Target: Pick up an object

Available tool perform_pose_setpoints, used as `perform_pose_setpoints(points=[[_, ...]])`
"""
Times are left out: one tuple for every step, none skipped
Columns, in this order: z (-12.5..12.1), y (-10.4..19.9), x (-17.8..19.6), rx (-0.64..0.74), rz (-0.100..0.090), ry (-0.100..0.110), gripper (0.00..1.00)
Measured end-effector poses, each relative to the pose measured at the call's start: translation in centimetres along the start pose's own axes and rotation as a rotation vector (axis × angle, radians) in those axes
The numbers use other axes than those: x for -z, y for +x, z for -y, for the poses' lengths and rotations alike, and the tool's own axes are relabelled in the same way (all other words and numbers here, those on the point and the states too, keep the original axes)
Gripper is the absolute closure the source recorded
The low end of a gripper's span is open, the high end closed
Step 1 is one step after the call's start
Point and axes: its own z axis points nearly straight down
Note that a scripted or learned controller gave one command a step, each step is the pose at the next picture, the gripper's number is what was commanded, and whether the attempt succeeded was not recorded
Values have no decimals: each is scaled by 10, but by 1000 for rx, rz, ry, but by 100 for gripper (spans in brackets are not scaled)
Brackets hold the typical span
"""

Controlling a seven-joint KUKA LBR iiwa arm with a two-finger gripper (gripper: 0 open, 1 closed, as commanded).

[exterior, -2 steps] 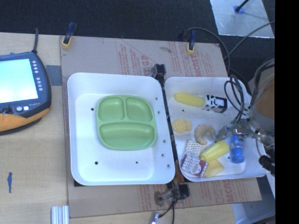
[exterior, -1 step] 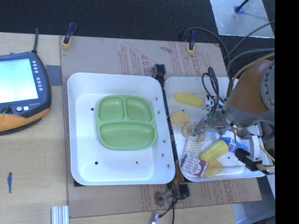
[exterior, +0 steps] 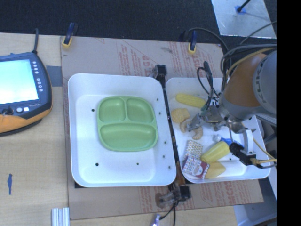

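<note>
Lying crosswise — corn cob [exterior: 190,99]

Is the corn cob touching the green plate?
Apart. The camera view shows the corn cob in the right bin, the green plate in the left one, the bin walls between them.

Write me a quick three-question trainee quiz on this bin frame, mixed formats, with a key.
1. True or false: the green divided plate lies in the left bin.
2. Multiple choice: the corn cob lies in which part of the right bin? A) the far end, toward the view's top B) the near end C) outside it, on the cardboard
3. Fill in: the gripper hangs over the ____ bin.

Key: 1 true; 2 A; 3 right.
</note>
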Motion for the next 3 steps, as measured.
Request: perform_pose_setpoints(points=[[0,-1,10,1,1,1,100],[0,-1,10,2,1,1,0],[0,-2,20,2,2,1,100]])
